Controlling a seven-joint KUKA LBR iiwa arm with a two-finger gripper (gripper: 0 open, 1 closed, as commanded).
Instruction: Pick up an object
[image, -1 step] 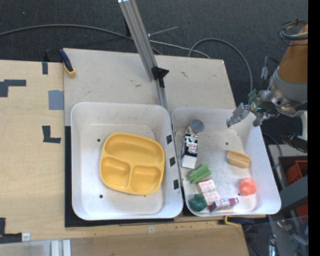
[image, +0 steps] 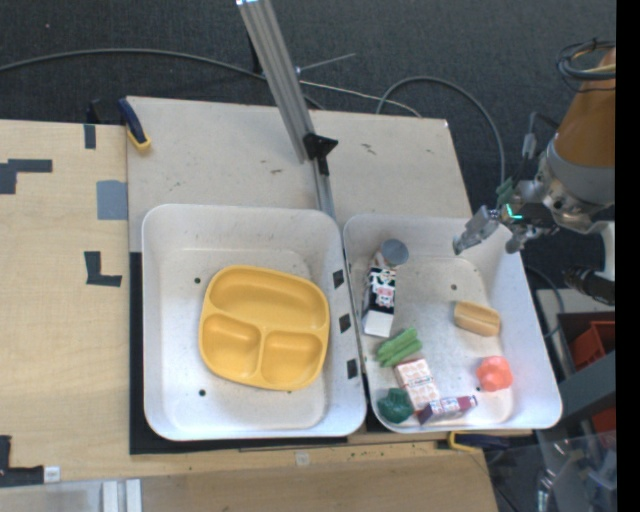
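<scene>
The right bin (image: 520, 300) holds several small objects: a grey round cap (image: 394, 251), a black-and-white carton (image: 380, 295), a tan block (image: 477, 318), a light green piece (image: 399, 347), a pink patterned box (image: 414, 378), a dark green lump (image: 394, 405), a dark red marker (image: 448, 406) and an orange-red ball (image: 494, 374). My gripper (image: 492, 240) hangs over the bin's far right corner, open, with nothing between its fingers. It is above and beyond the tan block, apart from every object.
The left bin (image: 170, 300) holds a yellow divided plate (image: 265, 326). A grey metal pole (image: 285, 80) slants down to the gap between the bins. Cables run across the dark floor behind the bench. A blue-and-yellow clamp (image: 134, 124) sits at the far left corner.
</scene>
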